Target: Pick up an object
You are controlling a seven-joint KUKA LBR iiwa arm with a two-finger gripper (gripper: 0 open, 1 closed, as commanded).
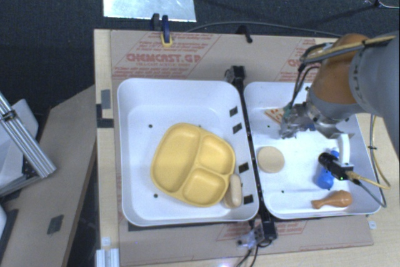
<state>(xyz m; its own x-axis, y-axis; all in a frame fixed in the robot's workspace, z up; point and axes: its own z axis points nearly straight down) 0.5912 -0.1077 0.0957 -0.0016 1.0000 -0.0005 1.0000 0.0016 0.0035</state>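
Note:
My gripper (288,129) hangs low over the upper left part of the right bin (300,212). Its tip is just right of a flat orange-and-tan slice (273,114) lying on the bin floor. A round beige disc (270,159) lies a little below the gripper, apart from it. Toward the bin's lower right lie a blue object (324,180) and a brown drumstick-shaped piece (333,200). I see nothing held at the gripper's tip.
The left bin (137,103) holds a yellow divided plate (192,164), with a tan roll (234,191) against the plate's lower right edge. A black divider (247,134) runs between the bins. The arm's orange band (334,72) overhangs the right bin's upper right.

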